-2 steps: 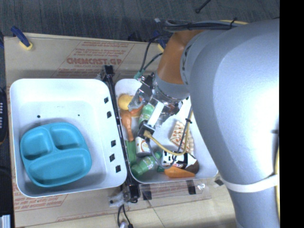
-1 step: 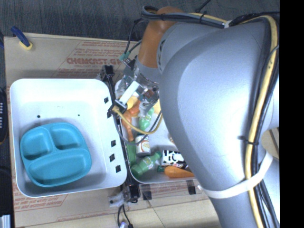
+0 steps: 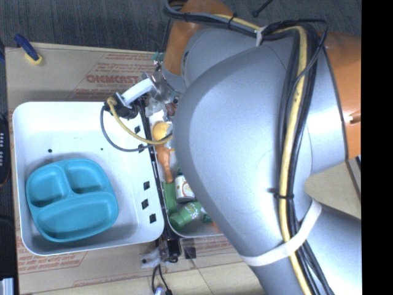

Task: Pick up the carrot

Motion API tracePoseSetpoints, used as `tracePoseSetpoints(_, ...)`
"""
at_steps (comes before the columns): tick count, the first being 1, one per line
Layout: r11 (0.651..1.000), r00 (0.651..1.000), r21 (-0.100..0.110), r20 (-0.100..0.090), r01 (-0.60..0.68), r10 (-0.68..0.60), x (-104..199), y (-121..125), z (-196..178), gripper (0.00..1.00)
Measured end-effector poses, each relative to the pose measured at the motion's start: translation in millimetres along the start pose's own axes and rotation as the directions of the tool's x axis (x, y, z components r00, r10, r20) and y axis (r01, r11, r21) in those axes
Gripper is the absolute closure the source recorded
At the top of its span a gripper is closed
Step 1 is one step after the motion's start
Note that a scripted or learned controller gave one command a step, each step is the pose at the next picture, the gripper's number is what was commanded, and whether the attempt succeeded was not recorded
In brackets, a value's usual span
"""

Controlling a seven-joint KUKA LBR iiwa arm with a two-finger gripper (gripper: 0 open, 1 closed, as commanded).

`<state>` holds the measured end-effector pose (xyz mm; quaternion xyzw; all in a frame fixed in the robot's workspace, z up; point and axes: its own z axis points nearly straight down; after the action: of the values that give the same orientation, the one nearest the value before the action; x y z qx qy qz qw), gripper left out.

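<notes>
arm (image 3: 258, 140) blocks most of the right bin (image 3: 202, 229). carrot (image 3: 164, 157) lies in the bin by the divider, not lifted. pick not done yet.

Carrot (image 3: 164, 159): slender orange piece, a little right of frame centre-left, about mid-height. Lies lengthwise top to bottom, slightly tilted. Sits just inside the right-hand bin, close beside the wall that divides the two bins. Upper end near a round yellow-orange item; lower end near green items. Right side partly hidden under the grey arm. Surface detail too blurred to tell.
</notes>
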<state>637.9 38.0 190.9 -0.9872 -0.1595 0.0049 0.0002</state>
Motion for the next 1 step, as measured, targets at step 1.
tracePoseSetpoints(1, 0.941, 0.942, 0.010, 0.003, 0.337, -0.337, -18.3, -84.8, 59.3, 0.00)
